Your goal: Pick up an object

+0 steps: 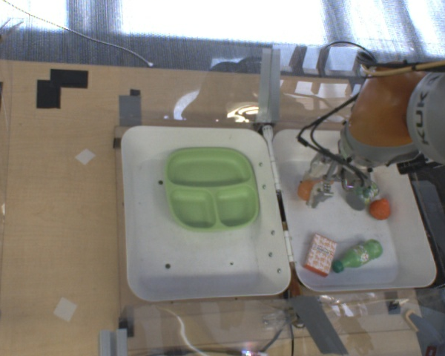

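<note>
- Where the arm (pixel 389 117) reaches in from the right, the gripper (pixel 330 191) hangs low over the back half of the right bin (pixel 400 271). Its metal parts blur together against the white floor, so I cannot tell whether it is open or closed, and nothing can be made out as gripped.
- Orange piece (pixel 305 190): small and rounded, just left of the gripper, near the bin's left wall. Its right side is covered by the gripper, its shape is unclear, and whether the two touch cannot be told.
- Green-and-white bit (pixel 368 193): just right of the gripper and partly under the wrist. Too little shows to say what it is.
- Ball (pixel 380 209): orange-red, on the bin floor just below and right of that bit. It is close to the bit, and a gap between them is hard to confirm.
- Bottle (pixel 358 256): green, lying on its side in the front part of the right bin, with its cap end towards the left. Its label is unreadable.
- Box (pixel 320 254): small, red and white, just left of the bottle's cap end, very near or touching it. Its print is too small to read.
- Left bin (pixel 144 265): holds one green tray (pixel 210 188) with three compartments, lying flat near the middle, well apart from the gripper.
- Bench (pixel 52 221): pale wood, with black marks (pixel 59 86) at the far left, one of them cut off by the frame edge.
</note>
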`<action>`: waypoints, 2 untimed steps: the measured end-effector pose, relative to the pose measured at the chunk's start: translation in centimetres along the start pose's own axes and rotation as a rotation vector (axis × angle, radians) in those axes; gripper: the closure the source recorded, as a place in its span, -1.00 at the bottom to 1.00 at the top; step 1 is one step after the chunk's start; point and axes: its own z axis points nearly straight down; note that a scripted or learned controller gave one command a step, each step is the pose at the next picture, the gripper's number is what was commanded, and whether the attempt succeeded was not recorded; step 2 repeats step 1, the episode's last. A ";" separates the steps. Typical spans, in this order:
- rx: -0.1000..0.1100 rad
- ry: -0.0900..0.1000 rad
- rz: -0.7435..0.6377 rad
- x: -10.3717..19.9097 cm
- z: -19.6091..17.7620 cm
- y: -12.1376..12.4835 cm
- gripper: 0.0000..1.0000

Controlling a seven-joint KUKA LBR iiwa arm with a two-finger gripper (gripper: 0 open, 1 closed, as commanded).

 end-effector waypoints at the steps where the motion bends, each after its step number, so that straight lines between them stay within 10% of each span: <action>1: 0.002 0.009 0.520 -2.8 -7.8 4.4 1.00; 2: 0.002 0.009 0.520 -2.8 -7.8 4.4 1.00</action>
